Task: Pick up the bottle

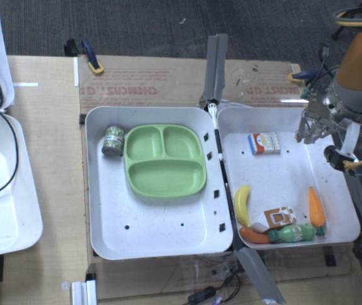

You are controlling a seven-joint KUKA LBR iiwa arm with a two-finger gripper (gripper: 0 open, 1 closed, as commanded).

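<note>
The green bottle (293,234) lies on its side along the near edge of the right bin (276,170), long axis parallel to that edge, well toward the camera from the end effector (312,131) at the bin's far right corner, whose opening I cannot tell.
</note>
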